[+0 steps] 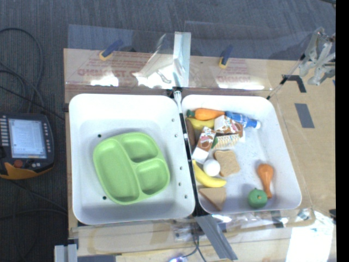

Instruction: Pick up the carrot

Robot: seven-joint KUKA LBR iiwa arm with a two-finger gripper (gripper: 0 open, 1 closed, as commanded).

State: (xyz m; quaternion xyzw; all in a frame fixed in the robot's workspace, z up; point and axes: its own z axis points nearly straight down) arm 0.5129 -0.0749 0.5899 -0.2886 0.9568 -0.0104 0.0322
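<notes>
The carrot [209,114] is orange with a small green top at its left end. It lies on its side at the far left corner of the right bin [283,146], close to the wall between the two bins. A yellow item sits just in front of it, and a blue and white bottle [243,119] lies to its right.
The right bin also holds snack packets [223,134], a bread slice [227,162], a white egg [211,168], a banana [208,177], an orange drumstick [265,177] and a green apple [258,198]. A green divided plate [131,167] lies in the left bin [82,119]. A metal fixture [319,59] stands at the far right.
</notes>
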